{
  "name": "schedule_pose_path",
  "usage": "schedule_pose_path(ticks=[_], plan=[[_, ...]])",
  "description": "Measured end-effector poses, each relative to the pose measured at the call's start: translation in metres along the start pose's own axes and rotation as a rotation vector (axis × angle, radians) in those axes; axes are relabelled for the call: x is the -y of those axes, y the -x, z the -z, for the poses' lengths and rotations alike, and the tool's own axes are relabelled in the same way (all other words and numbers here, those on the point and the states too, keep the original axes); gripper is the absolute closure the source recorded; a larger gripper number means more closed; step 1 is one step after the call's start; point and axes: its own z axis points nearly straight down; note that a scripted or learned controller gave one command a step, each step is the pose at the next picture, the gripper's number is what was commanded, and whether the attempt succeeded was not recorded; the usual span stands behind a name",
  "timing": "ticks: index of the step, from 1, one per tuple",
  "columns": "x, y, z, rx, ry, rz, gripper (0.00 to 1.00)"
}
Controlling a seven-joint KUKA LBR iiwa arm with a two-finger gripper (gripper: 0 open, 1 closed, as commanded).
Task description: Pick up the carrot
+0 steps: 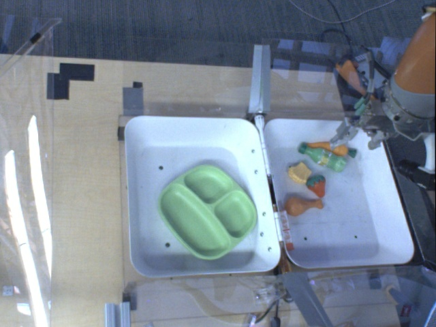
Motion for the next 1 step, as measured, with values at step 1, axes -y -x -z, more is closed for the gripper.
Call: schedule_pose_path(ticks=[1], plan=[[-0.0338, 0.0471, -0.0721, 0.001, 0.0, 0.017, 0.0]])
